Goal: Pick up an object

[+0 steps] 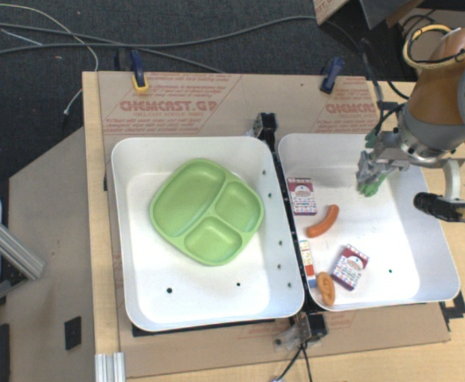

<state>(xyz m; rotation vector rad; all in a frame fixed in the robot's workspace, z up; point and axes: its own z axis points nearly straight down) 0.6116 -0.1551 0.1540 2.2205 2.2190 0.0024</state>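
Camera view | green tray [206,211]: 1 | hot dog [322,221]: 1 | small cartons [302,195]: 2

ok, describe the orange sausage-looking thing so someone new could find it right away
Start at the right-hand white bin, the one the arm reaches over. Near its left side, just below and right of a small upright red-and-white box, lies the sausage. It is the only long, curved orange-red piece there; the other orange item is shorter and sits in the bin's near corner.

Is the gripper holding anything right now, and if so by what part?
Cannot be told. The gripper hangs over the right bin, apart from the sausage and cartons.
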